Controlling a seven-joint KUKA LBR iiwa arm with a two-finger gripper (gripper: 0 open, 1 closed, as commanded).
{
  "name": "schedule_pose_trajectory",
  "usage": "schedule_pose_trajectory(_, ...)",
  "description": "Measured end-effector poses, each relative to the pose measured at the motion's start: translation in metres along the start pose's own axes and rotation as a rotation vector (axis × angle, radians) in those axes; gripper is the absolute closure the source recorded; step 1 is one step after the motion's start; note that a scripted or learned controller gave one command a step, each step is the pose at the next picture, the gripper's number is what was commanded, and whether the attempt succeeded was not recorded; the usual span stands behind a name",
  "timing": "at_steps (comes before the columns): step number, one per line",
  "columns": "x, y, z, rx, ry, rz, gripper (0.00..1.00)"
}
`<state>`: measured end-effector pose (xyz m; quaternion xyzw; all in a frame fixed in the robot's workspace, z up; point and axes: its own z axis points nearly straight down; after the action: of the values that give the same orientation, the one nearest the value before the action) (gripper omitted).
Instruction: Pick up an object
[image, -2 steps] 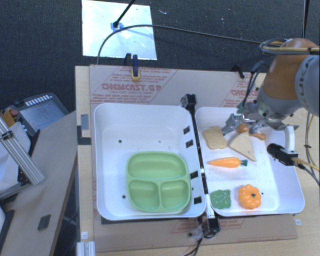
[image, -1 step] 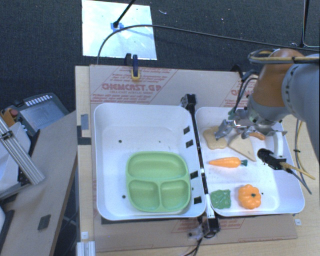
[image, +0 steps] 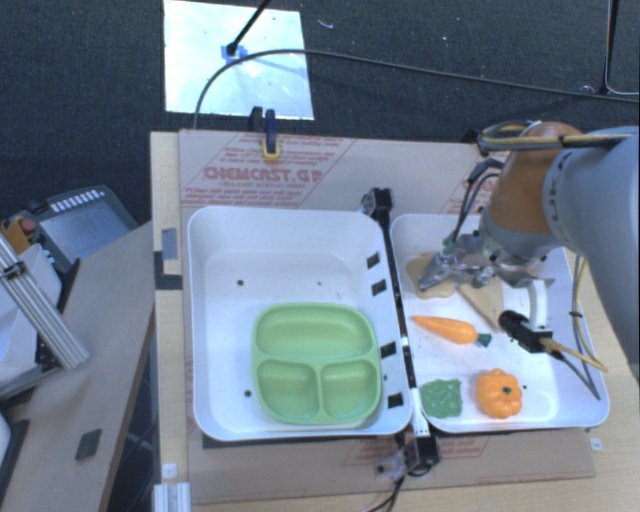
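Tan, flat, wood-like pieces (image: 438, 280) are judged directly beneath the metal gripper (image: 462, 262), its long axis unclear and its state indeterminable.

One fixed camera looks down from above the table (image: 300, 160) at a slant, from its near edge toward the far edge. It stands far enough back to take in both white bins, the left bin (image: 215, 300) and the right bin (image: 570, 400), with dark floor beyond. The arm (image: 585, 190) enters from the right.
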<state>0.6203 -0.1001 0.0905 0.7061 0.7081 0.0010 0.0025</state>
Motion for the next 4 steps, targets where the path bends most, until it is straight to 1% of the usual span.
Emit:
schedule_pose_trajectory(1,0.0,0.002,-0.014,-0.006,0.0,0.0,1.0)
schedule_pose_trajectory(2,0.003,0.009,-0.077,-0.002,0.001,-0.002,1.0)
schedule_pose_trajectory(3,0.003,0.011,-0.131,-0.002,0.001,-0.003,1.0)
schedule_pose_trajectory(4,0.01,0.02,-0.187,-0.003,0.002,-0.004,1.0)
